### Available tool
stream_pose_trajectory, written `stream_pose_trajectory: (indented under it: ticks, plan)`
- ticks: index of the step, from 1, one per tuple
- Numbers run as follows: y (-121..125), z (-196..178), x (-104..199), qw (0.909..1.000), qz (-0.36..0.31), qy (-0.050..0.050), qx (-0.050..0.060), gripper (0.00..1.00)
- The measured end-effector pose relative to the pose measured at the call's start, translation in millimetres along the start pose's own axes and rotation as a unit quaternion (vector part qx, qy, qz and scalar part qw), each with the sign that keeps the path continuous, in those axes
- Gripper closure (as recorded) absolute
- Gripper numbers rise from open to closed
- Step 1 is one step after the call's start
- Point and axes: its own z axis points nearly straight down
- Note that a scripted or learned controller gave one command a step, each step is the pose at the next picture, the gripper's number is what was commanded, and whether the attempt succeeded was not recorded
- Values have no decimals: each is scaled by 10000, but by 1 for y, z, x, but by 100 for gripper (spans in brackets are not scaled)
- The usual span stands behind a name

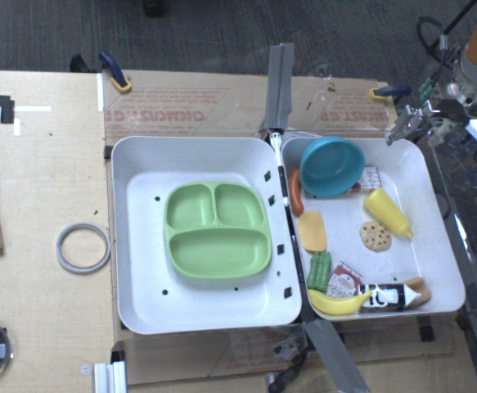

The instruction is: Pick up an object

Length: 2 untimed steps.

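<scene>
The claw (407, 123) hung at the far right corner of the right bin (431, 188), above its rim, with nothing visibly between its tips; whether it stood open or closed could not be told from this slanted view.

No object had been lifted. The pickable things lay crowded in the right bin: a blue bowl (331, 166) at the far end, a yellow squeeze bottle (385, 212) to its near right, a round cookie (375, 236) just beside the bottle, an orange slab (312, 232) along the left wall, and at the near end a banana (337, 303) touching a green vegetable (319, 270), a small packet (346, 282) and a dark bottle (388, 296) lying on its side.

The crowding looked like the main hazard. A descent into the near cluster could have closed on two items at once or nudged one aside. The bowl's curved wall and the bottle's smooth taper both seemed likely to slip from a two-finger pinch, and the flat cookie offered little to grip. Items hard against the bin wall left scant room for a finger.

The left bin (132, 219) held a green divided plate (218, 230), lying flat and well apart from the claw. A grey ring (83, 246) rested on the worktop (42, 178) to the left.
</scene>
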Motion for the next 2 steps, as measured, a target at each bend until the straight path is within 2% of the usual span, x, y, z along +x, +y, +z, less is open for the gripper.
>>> stream_pose_trajectory:
  ticks: [1, 2]
  plan:
    - [1, 136, -8, 9974, -721, -4, -14, 0]
    - [-61, 147, -3, 9990, -458, 1, -5, 0]
